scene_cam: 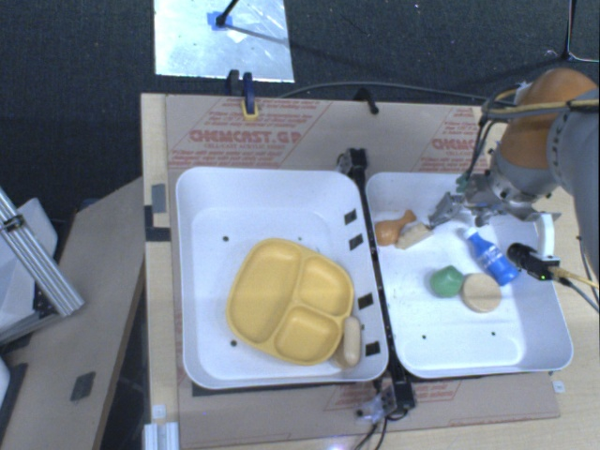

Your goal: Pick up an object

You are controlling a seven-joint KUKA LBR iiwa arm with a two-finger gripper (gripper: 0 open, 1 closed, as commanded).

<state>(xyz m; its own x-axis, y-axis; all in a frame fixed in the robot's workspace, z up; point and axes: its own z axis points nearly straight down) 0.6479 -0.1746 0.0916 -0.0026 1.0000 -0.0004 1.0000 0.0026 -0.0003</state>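
Camera view, from above at a slant. My arm [553, 120] reaches in from the right, and my claw [466, 206] hangs low over the rear of the right bin [469, 350]. Whether my claw is open or closed I cannot tell; nothing can be seen gripped in it.

Candidate objects lie in the right bin: an orange and tan toy piece [401, 230] just beside my claw, toward the divider; a blue bottle [491, 256] near the middle; a green block [447, 280] touching or nearly touching a tan wooden disc [482, 293].

The left bin [206, 251] holds a yellow compartment tray [289, 300] with a pale cylinder [351, 341] at its lower right edge. Both bins rest on a board on the surface [281, 129].

Risks, as I judge them: the orange and tan piece is irregular and may slip or be pushed against the bin wall; the bottle may roll away under one-sided contact; the green block and disc sit so close that a descent there may catch both or neither.
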